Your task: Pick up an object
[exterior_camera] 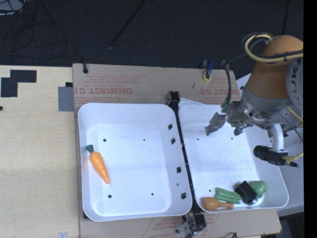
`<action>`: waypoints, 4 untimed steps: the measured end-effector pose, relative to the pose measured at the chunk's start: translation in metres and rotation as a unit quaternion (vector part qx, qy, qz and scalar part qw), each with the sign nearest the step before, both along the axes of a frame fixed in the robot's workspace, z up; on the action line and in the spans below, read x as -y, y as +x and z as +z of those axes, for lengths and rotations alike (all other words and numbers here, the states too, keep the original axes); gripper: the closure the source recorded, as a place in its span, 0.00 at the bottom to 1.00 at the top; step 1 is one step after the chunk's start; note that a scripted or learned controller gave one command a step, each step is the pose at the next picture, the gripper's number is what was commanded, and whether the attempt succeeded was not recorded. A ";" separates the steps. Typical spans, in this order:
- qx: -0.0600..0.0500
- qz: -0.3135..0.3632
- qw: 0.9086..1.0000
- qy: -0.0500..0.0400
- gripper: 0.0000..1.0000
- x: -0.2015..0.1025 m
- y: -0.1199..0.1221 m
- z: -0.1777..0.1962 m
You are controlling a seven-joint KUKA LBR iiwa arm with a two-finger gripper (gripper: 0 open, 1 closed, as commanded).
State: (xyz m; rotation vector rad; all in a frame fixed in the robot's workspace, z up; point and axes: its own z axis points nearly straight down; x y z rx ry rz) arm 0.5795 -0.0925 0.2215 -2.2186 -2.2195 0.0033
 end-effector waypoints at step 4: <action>-0.001 -0.003 1.000 0.000 1.00 -0.044 -0.016 0.101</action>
